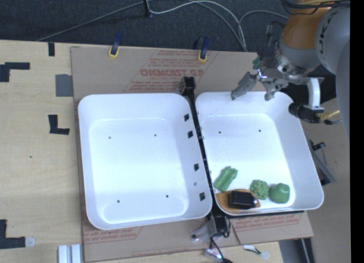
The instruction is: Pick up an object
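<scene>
My gripper hangs over the far rim of the right bin, with its two fingers spread apart and nothing between them. The objects lie far from it, along the near edge of that bin. A long green piece lies by the divider. A bumpy green ball and a smooth green round object sit to its right. A black object rests on a brown dish in the near left corner.
The left bin sits beside the right one, joined by a black clip strip. Both stand on a cardboard sheet held by clamps at the back. Cables run behind the bench.
</scene>
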{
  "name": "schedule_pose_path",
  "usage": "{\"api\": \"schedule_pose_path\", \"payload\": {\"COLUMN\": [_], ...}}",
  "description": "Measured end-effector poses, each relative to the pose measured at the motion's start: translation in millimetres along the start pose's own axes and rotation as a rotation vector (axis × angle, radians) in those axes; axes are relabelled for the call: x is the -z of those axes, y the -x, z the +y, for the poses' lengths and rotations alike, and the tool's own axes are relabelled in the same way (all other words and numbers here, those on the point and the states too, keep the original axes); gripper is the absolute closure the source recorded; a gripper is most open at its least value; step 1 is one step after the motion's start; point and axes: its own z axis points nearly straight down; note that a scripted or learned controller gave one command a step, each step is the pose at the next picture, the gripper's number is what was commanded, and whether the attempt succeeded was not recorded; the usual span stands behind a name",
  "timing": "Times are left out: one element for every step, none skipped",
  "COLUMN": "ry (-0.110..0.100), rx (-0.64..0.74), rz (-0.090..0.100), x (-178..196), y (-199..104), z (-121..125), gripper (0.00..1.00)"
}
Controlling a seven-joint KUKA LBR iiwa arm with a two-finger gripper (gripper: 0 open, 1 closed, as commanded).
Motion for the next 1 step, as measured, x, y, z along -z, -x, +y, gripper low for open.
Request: {"api": "schedule_pose_path", "payload": {"ry": [0.000], "rx": [0.001], "rz": [0.000], "x": [10.3], "y": [-0.4], "z": [0.2], "gripper": [1.00]}}
